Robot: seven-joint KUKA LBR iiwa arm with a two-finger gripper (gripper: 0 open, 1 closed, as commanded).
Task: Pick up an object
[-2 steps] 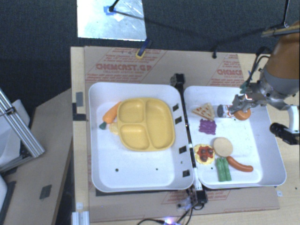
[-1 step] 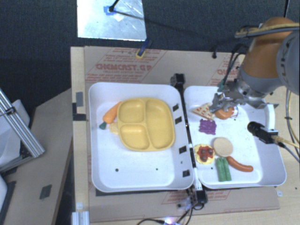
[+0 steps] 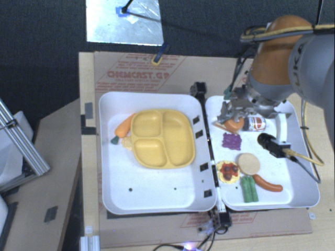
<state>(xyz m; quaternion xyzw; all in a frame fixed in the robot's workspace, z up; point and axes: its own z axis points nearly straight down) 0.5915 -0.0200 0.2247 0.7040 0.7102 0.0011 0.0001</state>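
Two bins (image 3: pixel 157 203) — one tray (image 3: pixel 159 139), perhaps eight toys (image 3: pixel 267 183).

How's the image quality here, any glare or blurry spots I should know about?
Camera view: even, soft lighting with faint shadows; bright glare on the metal sheet at top; the white bins look slightly washed out; small toys under the gripper are soft and hard to separate.

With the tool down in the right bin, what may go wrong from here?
The tool sits over an orange piece that lies close to a small can and purple grapes; closing may nudge them or miss. The piece is near the bin's left wall, so it may slide there.
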